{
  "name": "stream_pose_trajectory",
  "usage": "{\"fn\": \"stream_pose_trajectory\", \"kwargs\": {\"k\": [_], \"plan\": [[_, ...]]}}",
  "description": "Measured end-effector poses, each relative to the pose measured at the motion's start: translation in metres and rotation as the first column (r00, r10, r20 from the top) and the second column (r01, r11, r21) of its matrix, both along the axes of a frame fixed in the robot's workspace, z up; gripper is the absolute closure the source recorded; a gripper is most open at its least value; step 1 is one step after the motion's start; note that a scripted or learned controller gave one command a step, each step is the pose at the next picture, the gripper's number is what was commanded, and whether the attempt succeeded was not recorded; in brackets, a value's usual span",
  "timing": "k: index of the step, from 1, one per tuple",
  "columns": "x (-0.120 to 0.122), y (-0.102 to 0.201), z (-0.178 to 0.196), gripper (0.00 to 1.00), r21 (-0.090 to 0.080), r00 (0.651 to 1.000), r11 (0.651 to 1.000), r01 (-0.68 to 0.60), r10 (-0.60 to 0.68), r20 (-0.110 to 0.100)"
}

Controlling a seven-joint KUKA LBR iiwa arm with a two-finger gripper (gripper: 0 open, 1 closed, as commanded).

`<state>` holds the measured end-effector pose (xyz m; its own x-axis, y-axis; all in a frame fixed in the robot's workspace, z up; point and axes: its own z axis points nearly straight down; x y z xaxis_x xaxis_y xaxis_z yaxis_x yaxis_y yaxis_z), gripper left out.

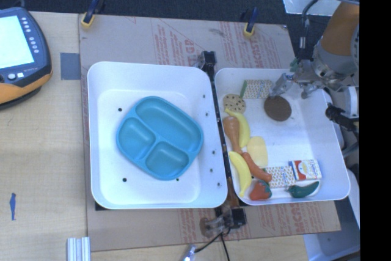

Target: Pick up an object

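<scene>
Near edge of the right shallow white plastic bin (pixel 339 189): glossy toy foods, a green pepper (pixel 303 190), a small printed carton (pixel 304 169), a red tomato-like piece (pixel 259 191) and smooth curved yellow bananas (pixel 240 170). Farther back lies the flat, matte brown round disc (pixel 278 108), apart from the clutter; the tool (pixel 287 84) hovers just beyond its far rim, gripping nothing, its opening impossible to tell. A good pick likely centres over the disc and descends straight, since thin flat shapes slip easily
</scene>
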<state>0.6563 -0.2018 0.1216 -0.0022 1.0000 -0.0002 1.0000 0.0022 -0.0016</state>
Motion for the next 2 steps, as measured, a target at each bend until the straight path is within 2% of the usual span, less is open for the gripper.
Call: {"fn": "stream_pose_trajectory", "kwargs": {"k": [1, 2], "plan": [[-0.028, 0.030, -0.028, 0.00, -0.002, 1.000, 1.000, -0.004, 0.004, 0.001], [0.001, 0.005, -0.029, 0.00, -0.001, 1.000, 1.000, -0.003, 0.003, 0.001]]}}
